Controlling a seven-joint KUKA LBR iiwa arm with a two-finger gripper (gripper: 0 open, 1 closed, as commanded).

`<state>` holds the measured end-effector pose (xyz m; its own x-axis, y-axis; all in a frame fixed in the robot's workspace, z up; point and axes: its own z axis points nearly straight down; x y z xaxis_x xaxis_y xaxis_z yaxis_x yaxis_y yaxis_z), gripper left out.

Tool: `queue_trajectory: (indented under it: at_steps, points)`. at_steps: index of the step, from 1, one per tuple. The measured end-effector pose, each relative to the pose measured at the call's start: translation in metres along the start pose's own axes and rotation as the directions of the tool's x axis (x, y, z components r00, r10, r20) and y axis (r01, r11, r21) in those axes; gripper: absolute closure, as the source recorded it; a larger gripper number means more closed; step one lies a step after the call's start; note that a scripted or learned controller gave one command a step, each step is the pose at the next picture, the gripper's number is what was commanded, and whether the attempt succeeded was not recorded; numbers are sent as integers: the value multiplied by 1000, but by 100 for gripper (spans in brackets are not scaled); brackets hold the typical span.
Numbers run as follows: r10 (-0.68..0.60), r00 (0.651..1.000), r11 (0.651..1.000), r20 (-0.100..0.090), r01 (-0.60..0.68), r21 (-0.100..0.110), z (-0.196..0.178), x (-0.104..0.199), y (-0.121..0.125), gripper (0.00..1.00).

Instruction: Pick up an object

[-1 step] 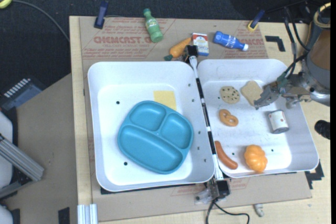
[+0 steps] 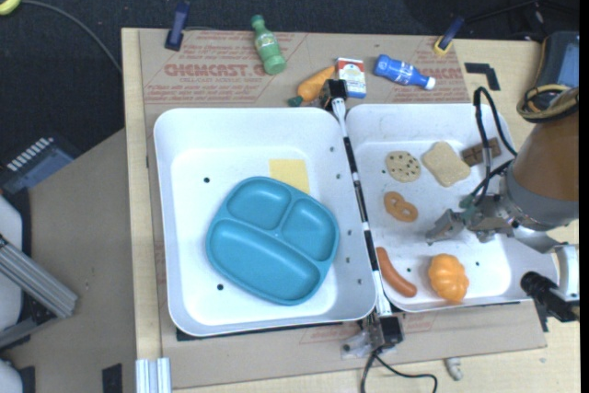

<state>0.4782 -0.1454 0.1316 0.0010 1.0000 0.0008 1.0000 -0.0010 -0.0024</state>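
Note:
The right bin holds a round cookie, a tan bread slice, a pretzel, a red sausage and an orange pumpkin-like toy. My gripper hangs over the middle of this bin, reaching in from the right. It sits just above the orange toy and to the right of the pretzel, with nothing seen held in it. In the left bin lies a blue divided plate with a yellow cheese slice behind it.
Behind the bins on the cardboard lie a green bottle, a blue bottle, a small carton and a carrot-like toy. Black cables loop over the right bin's far side. The arm's grey and orange body fills the right.

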Motion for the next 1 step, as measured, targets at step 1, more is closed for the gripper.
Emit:
queue_trajectory:
  at_steps: [1]
  points:
    - [-2, 1000, 1000, -1, 2, -1, 47, 34, 27, 0]
